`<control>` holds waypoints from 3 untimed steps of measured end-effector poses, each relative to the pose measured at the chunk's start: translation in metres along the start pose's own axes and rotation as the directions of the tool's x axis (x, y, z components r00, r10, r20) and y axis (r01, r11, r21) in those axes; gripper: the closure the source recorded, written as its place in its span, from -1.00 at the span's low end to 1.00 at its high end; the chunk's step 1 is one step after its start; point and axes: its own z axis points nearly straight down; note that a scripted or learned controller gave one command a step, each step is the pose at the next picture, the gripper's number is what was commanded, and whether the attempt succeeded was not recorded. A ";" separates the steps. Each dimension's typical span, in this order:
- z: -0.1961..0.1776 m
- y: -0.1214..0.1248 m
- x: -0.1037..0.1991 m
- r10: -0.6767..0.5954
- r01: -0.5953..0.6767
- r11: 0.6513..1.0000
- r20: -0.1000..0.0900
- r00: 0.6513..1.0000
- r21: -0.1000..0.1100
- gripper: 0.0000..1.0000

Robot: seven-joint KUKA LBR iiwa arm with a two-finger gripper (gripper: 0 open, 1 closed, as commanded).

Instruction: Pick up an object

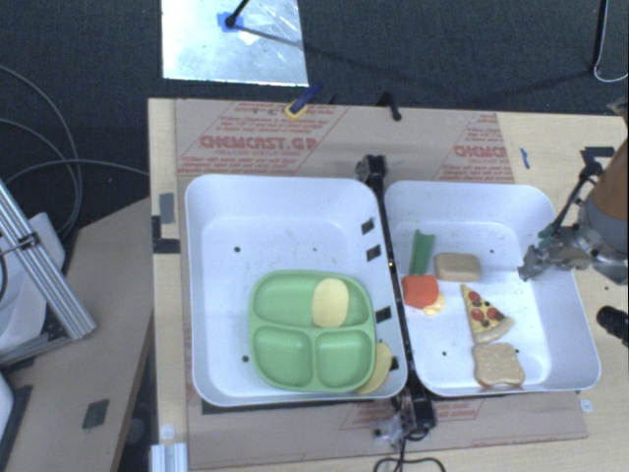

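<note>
The right bin (550, 209) holds several toy foods. A green stick (422, 251) lies beside a red and orange piece (423, 292). A tan block (458, 265) sits near the middle, with a pizza slice (484, 313) and a slice of toast (497, 364) toward the front. My gripper (539, 260) hangs over the right side of this bin, right of the tan block and apart from every piece. Nothing shows in its grasp.
The left bin (226, 214) carries a green divided plate (295, 347) with a yellow oval piece (330, 303) in its top section. Another yellow piece (378, 370) pokes out at the plate's front right. A black clip divider (378, 244) joins the bins.
</note>
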 end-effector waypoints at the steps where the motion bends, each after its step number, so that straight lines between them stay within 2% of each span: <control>1: 0.068 -0.058 0.004 0.000 0.000 1.000 -0.005 1.000 0.002 1.00; 2: 0.065 -0.055 0.003 -0.001 0.001 1.000 -0.002 1.000 -0.002 1.00; 3: 0.048 -0.057 0.005 -0.004 0.004 1.000 -0.007 1.000 0.006 1.00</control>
